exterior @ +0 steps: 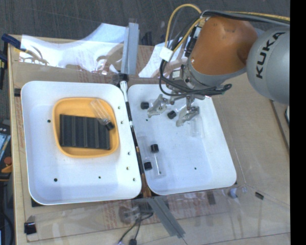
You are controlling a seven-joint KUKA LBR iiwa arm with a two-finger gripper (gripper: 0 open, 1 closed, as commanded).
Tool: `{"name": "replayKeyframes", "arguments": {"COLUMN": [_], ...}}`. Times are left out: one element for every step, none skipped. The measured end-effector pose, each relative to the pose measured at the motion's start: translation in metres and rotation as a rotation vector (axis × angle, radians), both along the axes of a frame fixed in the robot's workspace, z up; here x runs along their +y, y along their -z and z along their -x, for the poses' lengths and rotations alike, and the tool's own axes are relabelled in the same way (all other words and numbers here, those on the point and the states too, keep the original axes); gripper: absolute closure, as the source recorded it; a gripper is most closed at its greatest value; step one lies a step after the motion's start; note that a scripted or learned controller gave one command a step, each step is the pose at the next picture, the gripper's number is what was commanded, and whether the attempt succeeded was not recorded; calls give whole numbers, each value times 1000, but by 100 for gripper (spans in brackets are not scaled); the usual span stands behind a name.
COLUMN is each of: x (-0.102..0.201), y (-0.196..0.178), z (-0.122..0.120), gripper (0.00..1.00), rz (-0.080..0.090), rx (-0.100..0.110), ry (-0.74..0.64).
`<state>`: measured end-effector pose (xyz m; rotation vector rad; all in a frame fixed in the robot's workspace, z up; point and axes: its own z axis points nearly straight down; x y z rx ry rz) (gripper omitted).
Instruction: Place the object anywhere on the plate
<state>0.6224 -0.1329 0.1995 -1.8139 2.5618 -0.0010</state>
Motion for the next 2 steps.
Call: {"name": "replayKeyframes", "arguments": {"x": [4, 4], "y": [3, -6], "z": [42, 75], "gripper": [0, 0], "rz": [0, -1], "rx": [4, 6], "ry": [41, -392]}}
